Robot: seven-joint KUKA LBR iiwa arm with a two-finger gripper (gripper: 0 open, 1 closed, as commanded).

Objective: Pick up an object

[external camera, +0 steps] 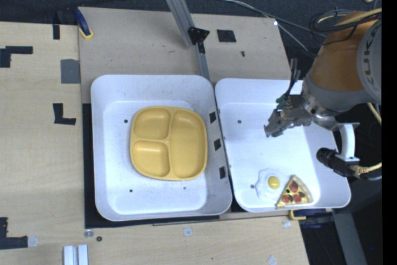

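Nearest the camera, at the right bin's (245,91) front edge, a toy fried egg (270,184) touches a toy pizza slice (294,191). Farther back, the gripper (272,129) hangs over that bin's middle, tilted leftward, holding nothing (whether its fingers are apart cannot be told). A yellow divided plate (168,143) lies in the left bin (112,98).

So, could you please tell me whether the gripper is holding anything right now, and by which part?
Nothing is held. The two-finger gripper hangs over bare floor of the right white bin, apart from the fried egg and pizza slice.
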